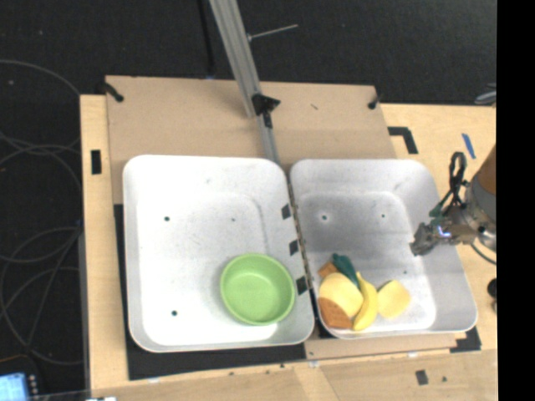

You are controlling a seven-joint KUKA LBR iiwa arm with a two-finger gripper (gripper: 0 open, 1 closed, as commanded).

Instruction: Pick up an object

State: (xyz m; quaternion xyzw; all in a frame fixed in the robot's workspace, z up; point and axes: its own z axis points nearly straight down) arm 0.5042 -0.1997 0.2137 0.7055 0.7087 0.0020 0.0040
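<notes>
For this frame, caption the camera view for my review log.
Gripper poised at right white bin's edge above clustered yellow objects; round green bowl in left white bin.

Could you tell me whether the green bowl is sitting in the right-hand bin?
No, the green bowl sits in the left bin, near its front right corner.

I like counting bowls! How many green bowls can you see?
1. The green bowl sits in the left bin, near its front right corner. The right bin's pile could hide small things.
</notes>
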